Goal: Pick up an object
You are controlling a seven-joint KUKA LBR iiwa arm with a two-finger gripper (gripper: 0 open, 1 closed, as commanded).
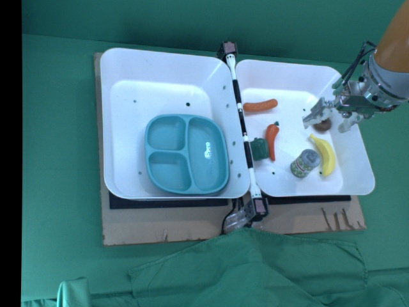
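Observation:
The right bin [287, 78] holds an orange sausage [260, 105], a carrot [272, 140], a dark green block [259, 149], a small tin can [305, 163], a yellow banana [325, 155] and a small brown object [323, 125]. My gripper [333, 114] hangs over the bin's right side, just above the brown object, with its fingers spread apart and nothing between them. The grey wrist and orange band rise toward the upper right.
The left bin [121, 75] carries a teal three-compartment plate [186, 153]. A black-and-white divider bar [240, 117] runs between the bins. Both bins rest on a cardboard sheet [147, 232], and green cloth is bunched at the front [255, 270].

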